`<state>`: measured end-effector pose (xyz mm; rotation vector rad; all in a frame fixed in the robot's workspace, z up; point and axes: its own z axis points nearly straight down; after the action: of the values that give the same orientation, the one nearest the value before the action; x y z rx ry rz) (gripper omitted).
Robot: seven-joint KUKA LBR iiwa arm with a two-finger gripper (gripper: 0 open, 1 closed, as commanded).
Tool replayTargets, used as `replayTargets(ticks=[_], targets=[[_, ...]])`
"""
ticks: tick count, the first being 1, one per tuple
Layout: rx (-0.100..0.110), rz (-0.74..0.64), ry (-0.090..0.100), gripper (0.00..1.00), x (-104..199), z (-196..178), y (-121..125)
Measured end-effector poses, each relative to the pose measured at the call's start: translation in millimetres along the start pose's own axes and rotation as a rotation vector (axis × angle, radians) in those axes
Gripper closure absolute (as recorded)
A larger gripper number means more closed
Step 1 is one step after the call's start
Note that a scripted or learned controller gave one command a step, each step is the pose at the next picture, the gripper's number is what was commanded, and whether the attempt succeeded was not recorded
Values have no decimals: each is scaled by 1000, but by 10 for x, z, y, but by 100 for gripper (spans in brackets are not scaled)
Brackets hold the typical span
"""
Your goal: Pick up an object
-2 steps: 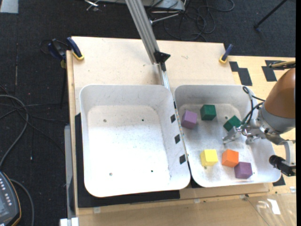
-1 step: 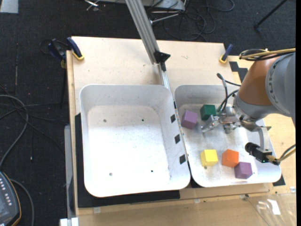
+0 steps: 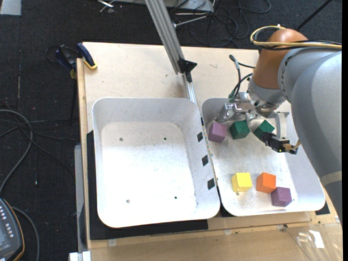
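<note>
A: The left bin [image 3: 109, 145] carries nothing to pick; in the right bin [image 3: 310, 194], a purple cube [image 3: 217, 131] lies near the far left corner.

B: Gripper [image 3: 239, 113] hovers over the green cube [image 3: 238, 129] (jaws I cannot tell). Descend straight, centered.

We identify the setting as a robotics laboratory. A wooden bench [image 3: 141, 72] stands on dark carpet [image 3: 38, 118] and carries two shallow white bins [image 3: 106, 110] side by side. Loose black cables [image 3: 239, 7] run across the floor, an aluminium camera mast [image 3: 163, 29] rises from the bench, and an industrial arm [image 3: 310, 86] reaches in from the right.
</note>
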<state>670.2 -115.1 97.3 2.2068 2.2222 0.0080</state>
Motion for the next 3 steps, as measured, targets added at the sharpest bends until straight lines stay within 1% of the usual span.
replayTargets(ticks=[1, 2, 3], targets=[[11, 10, 2, 0, -114, 12, -356], [9, 3, 2, 100, -103, -88, -339], [9, 11, 1, 100, -511, 13, -399]])
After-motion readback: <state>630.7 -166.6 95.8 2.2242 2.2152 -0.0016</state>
